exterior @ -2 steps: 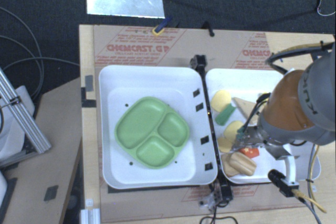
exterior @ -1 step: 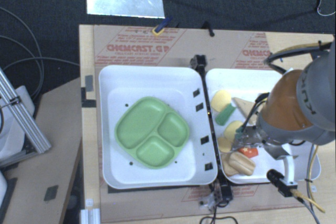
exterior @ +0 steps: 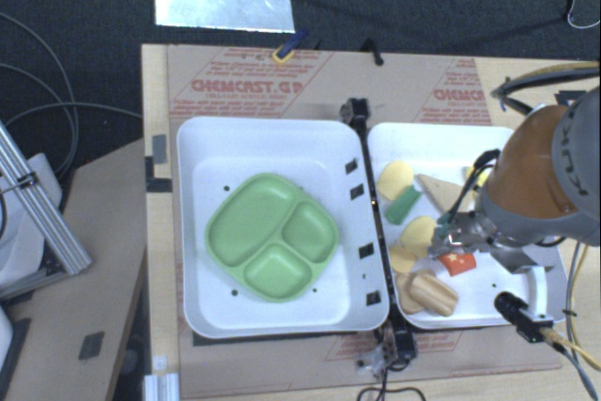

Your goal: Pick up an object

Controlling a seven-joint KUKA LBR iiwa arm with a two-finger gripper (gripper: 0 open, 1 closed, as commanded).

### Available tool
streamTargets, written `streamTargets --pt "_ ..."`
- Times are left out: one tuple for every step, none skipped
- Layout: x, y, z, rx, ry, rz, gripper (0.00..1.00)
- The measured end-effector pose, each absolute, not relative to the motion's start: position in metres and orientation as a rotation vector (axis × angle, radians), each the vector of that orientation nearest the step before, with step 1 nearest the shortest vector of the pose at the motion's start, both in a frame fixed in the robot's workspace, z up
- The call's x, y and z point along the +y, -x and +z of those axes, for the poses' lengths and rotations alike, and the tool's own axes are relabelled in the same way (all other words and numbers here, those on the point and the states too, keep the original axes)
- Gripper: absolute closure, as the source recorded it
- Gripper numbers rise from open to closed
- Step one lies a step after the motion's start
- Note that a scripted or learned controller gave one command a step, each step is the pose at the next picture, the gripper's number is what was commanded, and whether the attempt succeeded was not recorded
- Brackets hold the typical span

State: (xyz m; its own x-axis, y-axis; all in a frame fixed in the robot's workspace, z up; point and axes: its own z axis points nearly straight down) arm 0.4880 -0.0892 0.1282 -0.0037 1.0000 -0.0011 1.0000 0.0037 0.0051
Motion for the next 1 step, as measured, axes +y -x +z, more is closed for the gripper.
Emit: streamTargets --pt "-0.0889 -0.4871 0.1268 2.223 -2.217 0.002 0.00"
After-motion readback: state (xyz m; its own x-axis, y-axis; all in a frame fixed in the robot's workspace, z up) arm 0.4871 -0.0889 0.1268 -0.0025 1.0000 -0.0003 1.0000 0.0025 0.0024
